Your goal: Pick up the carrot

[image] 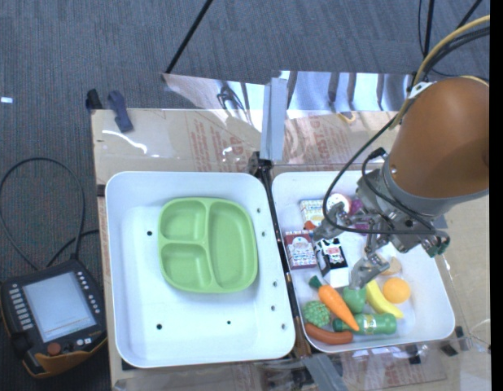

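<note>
The big grey arm (439, 149), with its glossy orange band bulging over the scene, hangs over the right bin (443, 304). This looks to me like the approach step: reaching in, nothing lifted yet. The left bin (129, 332) is smooth white plastic holding a pale green divided plate (208, 245) with three rounded compartments, well apart from the action. The right bin is crowded with toy food. The gripper (370, 274) sits low among the clutter, a tangle of metal linkages, and from here I cannot tell whether its fingers are apart or together; nothing is visibly caught in it. The carrot (337, 303) lies just beside it, toward the bin's near-left part, a tapered orange cone with a green top, angled diagonally. Touching or nearly touching it are a knobbly green vegetable (317, 313), a yellow banana (382, 299), a round orange (396, 290) and a red sausage-like piece (327, 336). The next move, I'd judge, calls for shifting a little toward the carrot and lining up across its narrow width, since the slick neighbours crowd it.
</note>
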You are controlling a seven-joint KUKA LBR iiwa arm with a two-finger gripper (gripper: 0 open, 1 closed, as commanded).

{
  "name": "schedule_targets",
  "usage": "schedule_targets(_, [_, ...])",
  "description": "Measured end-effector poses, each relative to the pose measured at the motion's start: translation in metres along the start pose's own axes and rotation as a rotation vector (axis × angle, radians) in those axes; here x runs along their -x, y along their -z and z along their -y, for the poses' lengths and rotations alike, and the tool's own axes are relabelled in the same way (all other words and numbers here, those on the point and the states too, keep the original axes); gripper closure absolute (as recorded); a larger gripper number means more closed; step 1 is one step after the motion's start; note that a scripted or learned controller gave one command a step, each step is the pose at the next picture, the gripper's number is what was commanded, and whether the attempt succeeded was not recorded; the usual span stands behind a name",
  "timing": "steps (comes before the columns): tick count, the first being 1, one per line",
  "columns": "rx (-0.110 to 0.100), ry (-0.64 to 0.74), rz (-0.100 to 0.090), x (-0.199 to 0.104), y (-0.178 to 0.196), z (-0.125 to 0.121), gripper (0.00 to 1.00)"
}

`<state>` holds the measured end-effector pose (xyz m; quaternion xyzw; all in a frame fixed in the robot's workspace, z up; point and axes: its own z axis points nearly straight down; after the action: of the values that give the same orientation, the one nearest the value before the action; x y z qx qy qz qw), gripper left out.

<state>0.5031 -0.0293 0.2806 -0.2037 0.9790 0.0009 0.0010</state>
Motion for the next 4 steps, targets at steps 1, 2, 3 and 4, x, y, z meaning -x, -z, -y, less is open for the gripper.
schedule_targets(1, [-0.001, 0.582, 0.001, -0.008, -0.056, 0.0, 0.0])
schedule_targets(2, [-0.005, 0.858, 0.008, -0.017, -0.1, 0.006, 0.0])
schedule_targets(3, [0.009, 0.759, -0.007, -0.022, -0.172, 0.053, 0.0])
schedule_targets(4, [0.01, 0.954, 0.002, -0.018, -0.147, 0.083, 0.0])
